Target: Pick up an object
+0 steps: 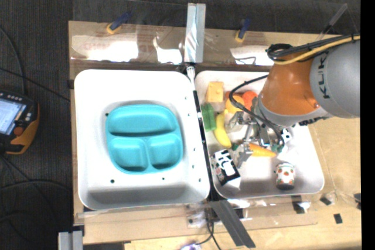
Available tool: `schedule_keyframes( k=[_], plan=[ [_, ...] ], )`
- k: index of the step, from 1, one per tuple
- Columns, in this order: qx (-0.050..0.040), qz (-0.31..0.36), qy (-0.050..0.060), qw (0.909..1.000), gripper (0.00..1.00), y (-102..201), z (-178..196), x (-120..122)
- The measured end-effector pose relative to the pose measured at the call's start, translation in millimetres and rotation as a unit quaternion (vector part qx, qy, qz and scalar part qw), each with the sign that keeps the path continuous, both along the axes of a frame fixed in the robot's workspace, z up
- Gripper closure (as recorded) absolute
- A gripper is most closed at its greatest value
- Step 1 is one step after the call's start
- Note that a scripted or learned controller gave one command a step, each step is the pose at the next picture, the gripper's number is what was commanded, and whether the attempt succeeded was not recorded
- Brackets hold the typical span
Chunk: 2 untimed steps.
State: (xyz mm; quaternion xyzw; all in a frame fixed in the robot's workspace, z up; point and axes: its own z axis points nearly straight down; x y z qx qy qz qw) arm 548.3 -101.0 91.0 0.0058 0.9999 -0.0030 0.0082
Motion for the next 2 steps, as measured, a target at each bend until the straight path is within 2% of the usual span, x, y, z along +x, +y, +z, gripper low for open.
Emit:
schedule_keyframes(
  k=[1, 2],
  plan=[
    [0.0031, -0.069, 0.002, 0.9976, 0.00, 5.0, -0.9, 51.9],
    [0.0036, -0.141, 0.001, 0.9900, 0.00, -32.4, -0.5, -38.8]
  ],
)
